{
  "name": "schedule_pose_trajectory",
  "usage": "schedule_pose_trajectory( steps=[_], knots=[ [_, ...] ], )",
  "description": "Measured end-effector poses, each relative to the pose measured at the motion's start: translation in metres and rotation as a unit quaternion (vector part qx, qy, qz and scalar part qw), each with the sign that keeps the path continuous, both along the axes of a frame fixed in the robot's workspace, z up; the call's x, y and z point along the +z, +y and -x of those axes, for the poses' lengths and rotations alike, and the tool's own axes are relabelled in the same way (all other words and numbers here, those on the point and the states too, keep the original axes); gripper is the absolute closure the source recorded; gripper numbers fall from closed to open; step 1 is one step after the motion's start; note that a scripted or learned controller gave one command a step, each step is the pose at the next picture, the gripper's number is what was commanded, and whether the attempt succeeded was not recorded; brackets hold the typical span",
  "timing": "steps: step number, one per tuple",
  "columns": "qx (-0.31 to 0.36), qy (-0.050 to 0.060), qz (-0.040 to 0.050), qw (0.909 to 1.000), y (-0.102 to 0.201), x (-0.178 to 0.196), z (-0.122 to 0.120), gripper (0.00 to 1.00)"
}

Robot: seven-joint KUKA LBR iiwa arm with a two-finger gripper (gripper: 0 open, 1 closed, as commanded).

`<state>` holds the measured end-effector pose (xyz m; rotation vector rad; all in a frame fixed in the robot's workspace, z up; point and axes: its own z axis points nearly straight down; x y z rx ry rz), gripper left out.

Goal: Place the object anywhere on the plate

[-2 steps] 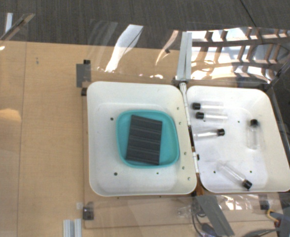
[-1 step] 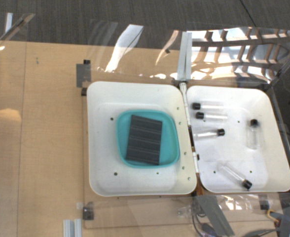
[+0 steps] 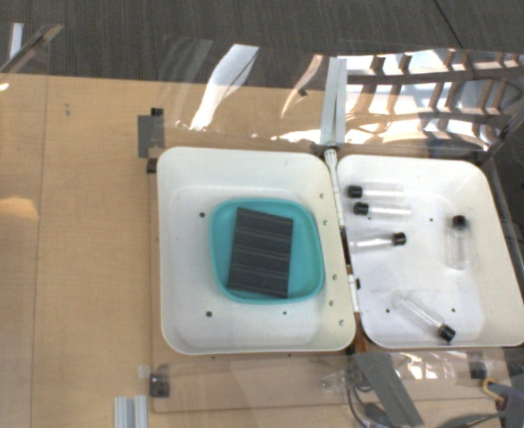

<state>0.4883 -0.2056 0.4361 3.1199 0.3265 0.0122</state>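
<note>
A teal plate [image 3: 222, 257] lies in the middle of the left white bin [image 3: 182, 319]. A dark grey ribbed rectangular block [image 3: 261, 251] rests flat on the plate, tilted slightly. The right white bin [image 3: 485, 328] holds several clear tubes with black caps: one [image 3: 373, 191] and another [image 3: 380, 208] near its top left, one [image 3: 382, 239] below them, one upright-lying [image 3: 457, 240] at the right, and one [image 3: 425, 317] near the front.
A metal divider post [image 3: 334, 105] rises between the bins at the back. Clear plastic walls surround the bench. A small bracket [image 3: 148, 132] sits at the left bin's far corner. Light wood bench surface [image 3: 66, 266] spreads to the left.
</note>
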Motion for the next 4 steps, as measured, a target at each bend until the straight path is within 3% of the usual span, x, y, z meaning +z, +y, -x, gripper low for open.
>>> schedule_pose_trajectory(
  steps=[4],
  knots=[
    [0.001,0.001,0.0003,1.0000,0.0000,-0.0002,0.0000,0.00]
  ],
)
